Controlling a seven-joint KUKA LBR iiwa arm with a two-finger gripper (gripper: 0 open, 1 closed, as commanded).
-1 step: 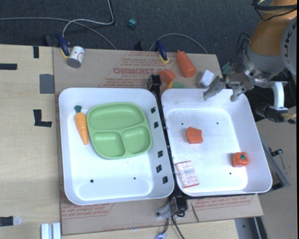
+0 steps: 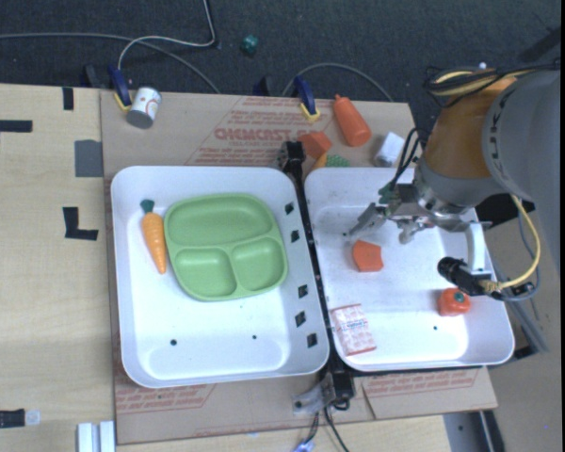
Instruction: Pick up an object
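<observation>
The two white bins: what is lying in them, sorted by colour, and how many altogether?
Orange: 3, carrot, block, tomato-like piece
Green: 1, divided plate
White and red: 1, packet
Total: 5

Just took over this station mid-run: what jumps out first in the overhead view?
The big grey arm with its orange band reaches in from the right, its gripper over the right bin, just above an orange block. In the left bin, a green divided plate takes up much of the floor, with a toy carrot beside its left edge. A small tomato-like piece sits near the right bin's right side.
</observation>
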